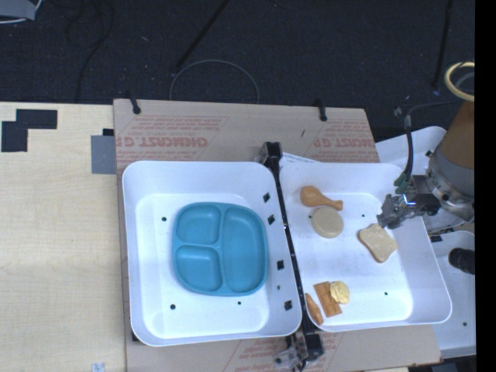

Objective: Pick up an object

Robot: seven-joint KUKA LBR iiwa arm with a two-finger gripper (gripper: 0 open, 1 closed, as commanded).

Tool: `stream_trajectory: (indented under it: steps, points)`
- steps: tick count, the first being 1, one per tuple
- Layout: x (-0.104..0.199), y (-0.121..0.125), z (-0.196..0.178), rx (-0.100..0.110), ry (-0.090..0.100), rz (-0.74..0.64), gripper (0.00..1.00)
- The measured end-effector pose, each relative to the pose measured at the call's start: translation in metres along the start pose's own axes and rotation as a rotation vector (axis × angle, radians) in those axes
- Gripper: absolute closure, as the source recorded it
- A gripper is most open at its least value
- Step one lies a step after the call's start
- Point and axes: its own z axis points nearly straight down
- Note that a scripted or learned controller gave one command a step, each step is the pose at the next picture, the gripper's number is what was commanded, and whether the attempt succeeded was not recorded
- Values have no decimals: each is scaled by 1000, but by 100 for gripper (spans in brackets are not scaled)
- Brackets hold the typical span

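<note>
The right bin (422,304) holds several toy foods. A tan drumstick (319,198) lies near its far left, with a round beige biscuit (327,223) just below it. A slice of toast (377,243) lies towards the bin's right side. Near the front sit an orange strip (325,299) and a small yellow piece (339,291). My gripper (392,213) reaches in from the right and hovers just above and to the right of the toast, at its upper edge. Nothing shows between its fingers.
The left bin (147,208) holds a blue divided plate (219,248). A black divider (284,246) runs between the two bins. Both bins rest on a cardboard sheet (232,134). Cables trail at the far right by the arm.
</note>
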Motion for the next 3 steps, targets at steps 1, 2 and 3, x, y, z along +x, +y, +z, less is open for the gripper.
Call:
stream_trajectory:
  steps: [1,2,3]
  points:
    - [47,4,-4,0,0,0,100]
    - [99,10,12,2,0,0,100]
    - [149,16,27,3,1,0,100]
